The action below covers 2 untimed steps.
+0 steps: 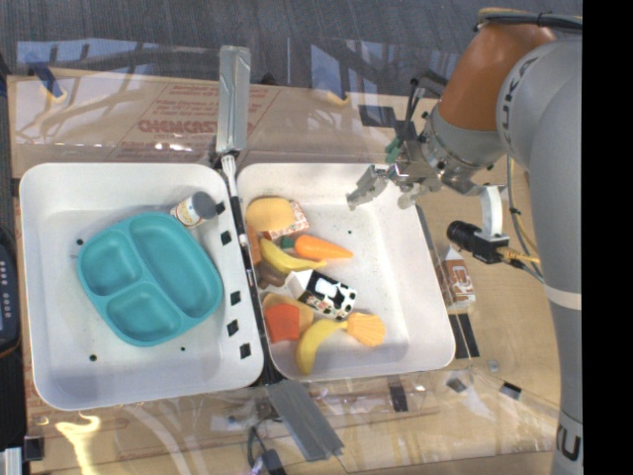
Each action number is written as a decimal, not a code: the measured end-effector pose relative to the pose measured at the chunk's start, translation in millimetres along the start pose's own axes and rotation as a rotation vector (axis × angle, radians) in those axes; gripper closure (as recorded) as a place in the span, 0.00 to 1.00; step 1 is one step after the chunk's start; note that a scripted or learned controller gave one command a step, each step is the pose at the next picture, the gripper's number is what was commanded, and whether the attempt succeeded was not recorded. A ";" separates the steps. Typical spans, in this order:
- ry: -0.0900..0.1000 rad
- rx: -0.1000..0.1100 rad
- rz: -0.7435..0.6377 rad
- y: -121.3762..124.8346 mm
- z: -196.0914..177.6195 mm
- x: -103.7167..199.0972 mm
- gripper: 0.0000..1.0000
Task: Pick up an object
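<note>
right bin (425,295) | jaws (384,192) open, empty | carrot (321,248) below-left, apart

Grey arm (554,117) w/ orange band, silver gripper (386,192), black cables nr wrist.

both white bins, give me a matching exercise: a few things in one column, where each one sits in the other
Things:
1. teal plastic divided plate
2. orange toy carrot
3. black-and-white spotted toy
4. small grey-capped bottle

Places:
A. right bin, near its middle
B. left bin, far right corner
C. left bin, middle
D. right bin, just beyond the spotted toy

Pairs: 1-C, 2-D, 3-A, 4-B
</note>
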<state>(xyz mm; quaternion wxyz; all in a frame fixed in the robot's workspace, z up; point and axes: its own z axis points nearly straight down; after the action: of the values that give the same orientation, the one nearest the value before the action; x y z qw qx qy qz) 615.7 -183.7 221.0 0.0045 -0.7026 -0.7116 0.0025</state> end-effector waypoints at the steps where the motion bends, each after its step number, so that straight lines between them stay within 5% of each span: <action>1: 0.001 0.001 -0.083 -18.6 12.6 21.5 0.00; 2: -0.002 0.002 -0.135 -54.1 109.9 80.0 0.00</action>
<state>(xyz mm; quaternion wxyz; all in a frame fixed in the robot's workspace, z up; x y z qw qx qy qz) 559.5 -104.1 111.9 0.0045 -0.6529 -0.7574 0.0035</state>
